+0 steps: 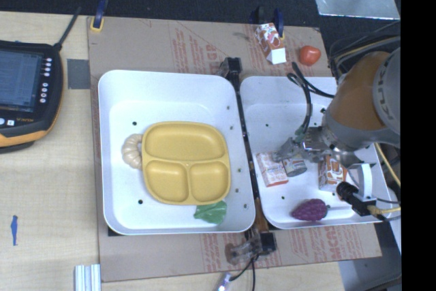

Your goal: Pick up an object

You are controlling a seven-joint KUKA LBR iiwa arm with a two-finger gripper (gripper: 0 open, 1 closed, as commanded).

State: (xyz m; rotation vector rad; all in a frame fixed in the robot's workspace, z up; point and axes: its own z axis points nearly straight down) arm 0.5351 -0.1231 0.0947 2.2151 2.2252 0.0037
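My gripper (294, 157) is low inside the right bin (272, 95), near its middle. Its tip sits just right of a flat red-and-white packet (271, 170) lying on the bin floor. A second red-and-white packet (332, 172) lies to the gripper's right, partly under the arm. A purple bunch of grapes (310, 210) rests near the bin's front edge. The orange-banded arm (357, 102) covers the bin's right side.
The left bin (119, 95) holds a yellow divided plate (185, 161), a beige roll (131, 150) at its left and a green item (211, 212) at its front. Behind the right bin stand a small carton (270, 43) and a red tomato (309, 55). A teach pendant (24, 93) lies far left.
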